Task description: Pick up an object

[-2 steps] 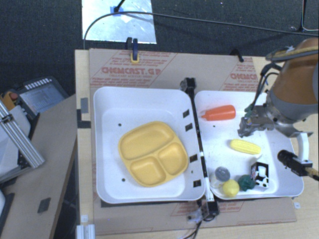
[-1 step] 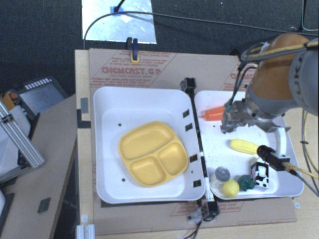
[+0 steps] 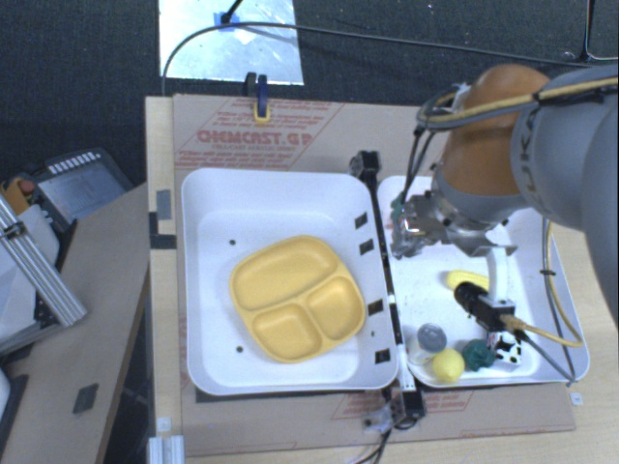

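My gripper (image 3: 407, 228) hangs over the upper left part of the right bin (image 3: 549, 288), close to the divider between the two bins. Small objects lie toward that bin's front. A yellow banana-shaped piece (image 3: 466, 279) sits mid-bin, below and to the right of the gripper. Nearer the front edge are a grey round cap (image 3: 431, 336), a yellow lemon-like ball (image 3: 447, 365), a dark green lump (image 3: 477, 355) and a small black-and-white piece (image 3: 511, 353). Nothing can be seen held in the gripper.
The left bin (image 3: 208, 220) holds a yellow three-compartment plate (image 3: 295, 298) lying flat near its centre. The arm's grey body and orange band (image 3: 493, 133) cover the right bin's back part. Black clips line the divider (image 3: 379, 259).
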`<state>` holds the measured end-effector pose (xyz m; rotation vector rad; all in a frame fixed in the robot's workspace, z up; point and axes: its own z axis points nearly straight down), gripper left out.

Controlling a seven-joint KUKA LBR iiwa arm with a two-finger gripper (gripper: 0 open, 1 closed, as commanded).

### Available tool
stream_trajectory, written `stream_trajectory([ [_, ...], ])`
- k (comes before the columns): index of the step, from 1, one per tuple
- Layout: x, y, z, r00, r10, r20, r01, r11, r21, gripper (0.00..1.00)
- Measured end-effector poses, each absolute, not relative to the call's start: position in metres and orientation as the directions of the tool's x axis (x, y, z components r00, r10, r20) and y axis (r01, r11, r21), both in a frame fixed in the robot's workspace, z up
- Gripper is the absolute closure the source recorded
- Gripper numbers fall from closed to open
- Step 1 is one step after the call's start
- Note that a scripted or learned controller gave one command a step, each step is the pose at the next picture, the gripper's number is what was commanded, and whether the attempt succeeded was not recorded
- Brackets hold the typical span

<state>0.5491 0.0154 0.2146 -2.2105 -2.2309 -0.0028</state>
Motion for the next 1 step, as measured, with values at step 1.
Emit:
stream_trajectory([
  [1, 0.5582, 0.0706, 0.2073, -0.01, 1.0, 0.002, 1.0, 0.01, 0.001, 1.0],
])
